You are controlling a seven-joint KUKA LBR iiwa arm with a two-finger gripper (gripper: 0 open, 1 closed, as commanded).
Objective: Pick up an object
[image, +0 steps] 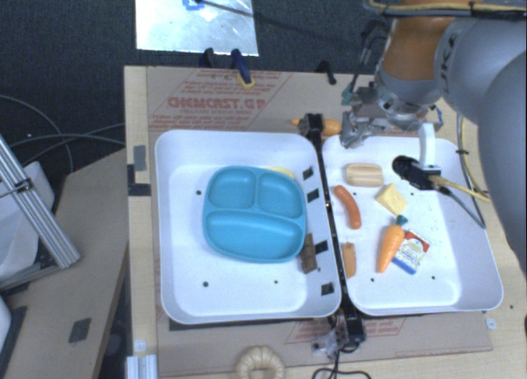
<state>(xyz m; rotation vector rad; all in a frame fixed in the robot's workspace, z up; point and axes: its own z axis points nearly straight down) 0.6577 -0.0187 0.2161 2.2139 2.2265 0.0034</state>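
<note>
Nearest the desk's front edge, the carrot [389, 247] and a small packet [411, 254] lie loose in the right bin [469, 287], within the arm's reach; a sausage [348, 206], cheese wedge [392, 199] and bread piece [363, 175] lie beyond. The end effector [356, 132] hovers over that bin's far-left corner, carrying nothing; whether it is spread I cannot tell.

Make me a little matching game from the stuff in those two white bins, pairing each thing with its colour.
Things:
1. divided plate
2. carrot
3. cheese wedge
4. sausage

Colours:
A. pale yellow
B. reddish orange
C. blue
D. orange with a green top

Pairs: 1-C, 2-D, 3-A, 4-B
</note>
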